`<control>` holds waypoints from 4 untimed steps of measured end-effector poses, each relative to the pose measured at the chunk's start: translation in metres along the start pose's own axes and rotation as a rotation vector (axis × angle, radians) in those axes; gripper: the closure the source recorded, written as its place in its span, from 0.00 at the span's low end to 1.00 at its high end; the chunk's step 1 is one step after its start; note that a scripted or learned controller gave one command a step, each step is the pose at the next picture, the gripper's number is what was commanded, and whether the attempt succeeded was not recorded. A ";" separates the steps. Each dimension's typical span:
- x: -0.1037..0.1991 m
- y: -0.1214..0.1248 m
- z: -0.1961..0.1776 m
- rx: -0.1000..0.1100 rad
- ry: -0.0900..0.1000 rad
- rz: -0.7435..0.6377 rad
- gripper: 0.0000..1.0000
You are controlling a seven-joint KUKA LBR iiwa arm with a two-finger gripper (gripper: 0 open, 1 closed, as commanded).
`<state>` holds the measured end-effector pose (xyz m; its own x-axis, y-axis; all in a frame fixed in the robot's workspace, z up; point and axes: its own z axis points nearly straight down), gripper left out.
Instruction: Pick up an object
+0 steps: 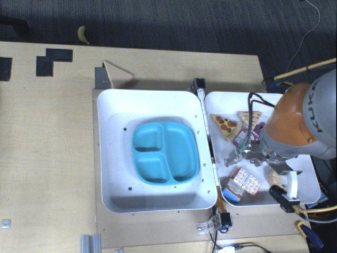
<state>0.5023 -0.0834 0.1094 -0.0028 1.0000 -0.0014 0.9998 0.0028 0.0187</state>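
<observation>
The right bin (pixel 218 101) holds several small items. A pizza slice toy (pixel 225 124) lies at its back left, with a second tan slice (pixel 249 119) beside it. A red and white checkered box (pixel 245 181) rests near the front, next to a blue round piece (pixel 230 195) in the front left corner. My gripper (pixel 243 152) hangs low over the middle of this bin, just above the checkered box and beside a purple item (pixel 248 135). The grey and orange arm (pixel 292 123) covers the bin's right half.
The left bin (pixel 108 141) holds a blue divided plate (pixel 165 151). A black bar (pixel 202 104) runs along the rim between the bins. Cables and a connector (pixel 221 223) lie at the bench's front edge. Black tape marks (pixel 52 61) sit at the back left.
</observation>
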 end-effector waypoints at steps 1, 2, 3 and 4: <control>0.001 -0.013 0.022 0.008 0.000 0.002 0.00; 0.001 -0.010 0.010 0.002 0.000 0.002 1.00; 0.001 -0.010 0.010 0.003 0.000 0.001 0.00; 0.002 -0.009 0.000 0.000 0.001 0.000 1.00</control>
<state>0.4936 -0.0816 0.1097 -0.0030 1.0000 -0.0005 0.9998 0.0030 0.0191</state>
